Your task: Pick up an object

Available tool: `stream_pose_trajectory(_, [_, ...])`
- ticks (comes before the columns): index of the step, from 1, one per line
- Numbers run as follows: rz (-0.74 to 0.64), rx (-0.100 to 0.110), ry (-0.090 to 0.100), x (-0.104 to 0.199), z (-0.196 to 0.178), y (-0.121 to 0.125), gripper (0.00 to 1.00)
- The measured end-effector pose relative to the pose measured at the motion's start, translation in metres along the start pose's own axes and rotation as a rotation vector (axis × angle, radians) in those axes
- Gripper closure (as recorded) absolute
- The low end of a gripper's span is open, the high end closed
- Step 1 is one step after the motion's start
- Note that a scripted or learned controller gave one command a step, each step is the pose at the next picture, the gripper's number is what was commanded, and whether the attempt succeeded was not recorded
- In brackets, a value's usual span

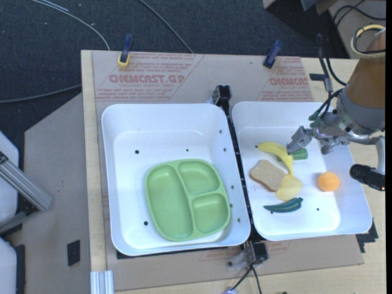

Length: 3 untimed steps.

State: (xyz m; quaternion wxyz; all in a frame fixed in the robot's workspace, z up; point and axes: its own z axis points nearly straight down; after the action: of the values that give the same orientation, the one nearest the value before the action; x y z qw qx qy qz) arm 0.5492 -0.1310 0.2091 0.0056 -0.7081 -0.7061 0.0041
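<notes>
My gripper [313,144] hangs over the back of the right bin [349,222], open, with nothing between its fingers. Its left finger [299,139] stands just above a small green piece [300,155]. Left of that piece lies a yellow banana [275,152]. A tan bread slice [267,174], a pale yellow fruit [289,188] and a dark green pepper [283,206] lie in the bin's middle. An orange ball [329,181] sits alone to the right, below the gripper.
The left bin [122,133] holds a green divided plate [187,198]. A black divider [236,158] runs between the bins. Two clamps [125,49] [272,52] grip the bench's far edge. The arm's orange band [367,81] rises at the right.
</notes>
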Motion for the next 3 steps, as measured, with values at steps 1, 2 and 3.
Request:
stream_pose_trajectory(1, [-0.003,-0.013,-0.002,0.0,-0.007,0.003,0.0])
stream_pose_trajectory(2, [-0.003,-0.006,0.0,0.004,0.047,0.012,0.0])
stream_pose_trajectory(3, [-0.002,-0.007,0.0,0.008,0.109,0.011,0.0])
